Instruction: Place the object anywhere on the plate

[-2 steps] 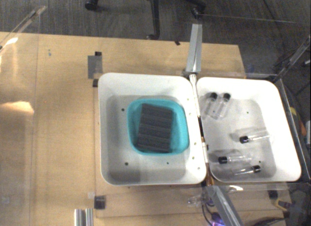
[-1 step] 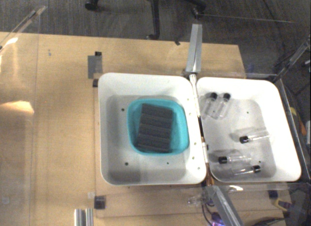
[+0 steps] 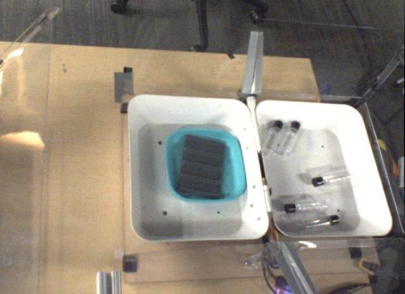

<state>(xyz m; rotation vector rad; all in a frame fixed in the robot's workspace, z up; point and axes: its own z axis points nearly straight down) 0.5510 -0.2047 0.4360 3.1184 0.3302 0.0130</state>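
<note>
Turquoise square plastic plate (image 3: 236, 160) sits in the left white bin (image 3: 145, 160), a dark grey ridged rectangular block (image 3: 202, 167) lying flat on it. Clear black-capped vials (image 3: 282, 136) lie scattered in the right white bin (image 3: 361, 160).

Bright, even overhead light here, glare washing out the bench (image 3: 25, 138) at left, soft shadows inside the left bin (image 3: 142, 223), everything slightly blurry.
</note>
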